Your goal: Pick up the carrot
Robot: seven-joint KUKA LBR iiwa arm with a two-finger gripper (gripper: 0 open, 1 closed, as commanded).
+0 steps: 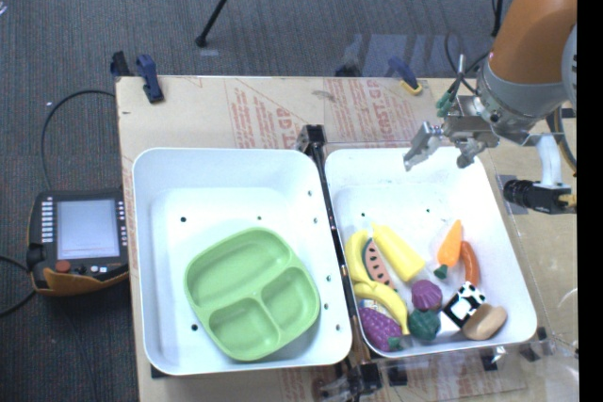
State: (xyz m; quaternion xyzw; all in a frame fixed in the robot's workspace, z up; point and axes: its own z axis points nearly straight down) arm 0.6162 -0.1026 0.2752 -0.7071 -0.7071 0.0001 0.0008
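Grey-fingered end effector [441,150] hangs spread wide, holding nothing, above the carrot [450,243].

Carrot [451,243]: small orange toy, tapered cone shape, green stub at lower wide end. Lies in right bin [499,202], lower right of frame, toward bin's right side. Tilted, narrow tip pointing up and slightly right, green end down-left. Rests on white bin floor, free, nothing gripping it. Just beside it on right, second orange-red piece [470,263]; yellow wedge [398,251] near on left; other toy foods clustered just below
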